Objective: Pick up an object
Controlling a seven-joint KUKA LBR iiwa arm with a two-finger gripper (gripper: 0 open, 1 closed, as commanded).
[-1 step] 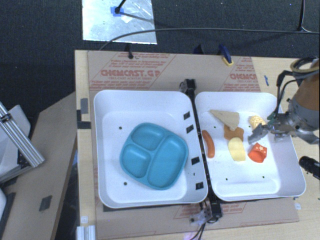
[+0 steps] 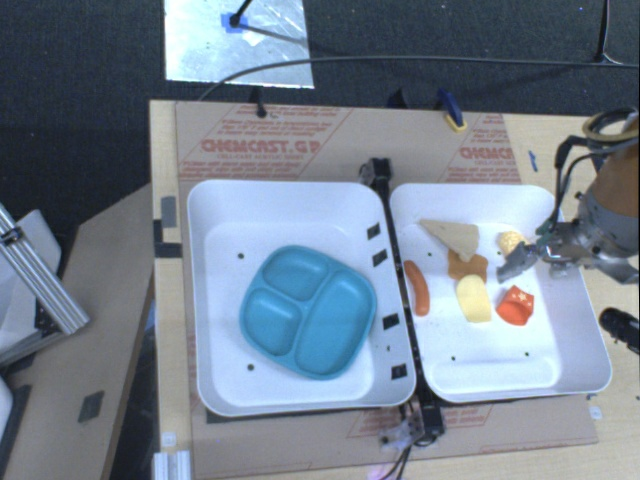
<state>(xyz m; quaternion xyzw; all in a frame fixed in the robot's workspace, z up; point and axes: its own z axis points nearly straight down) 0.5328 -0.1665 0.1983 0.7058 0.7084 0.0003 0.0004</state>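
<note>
1. Red and shiny, the small wedge-shaped piece lies in the right bin, at the middle right of the frame, just below the jaws.
2. Beside it, to the left, is a pale yellow block, close to the red piece. Above this block there is a brown piece, and above that a beige triangular wedge.
3. A small yellowish lump lies near the upper right of this bin, and an orange sausage shape lies along the left side of the bin.
4. The arm comes in from the right edge of the frame. Its jaws are low over the right bin, between the yellowish lump and the red piece. How far they are open, I cannot tell, and nothing is seen between them.
5. The left bin holds a blue divided plate with three compartments.
6. The brown board under the bins, on the counter, carries red printed writing. At the upper left of the board it reads "CHEMCAST GP"; the same print repeats at the upper right, but partly hidden.
</note>
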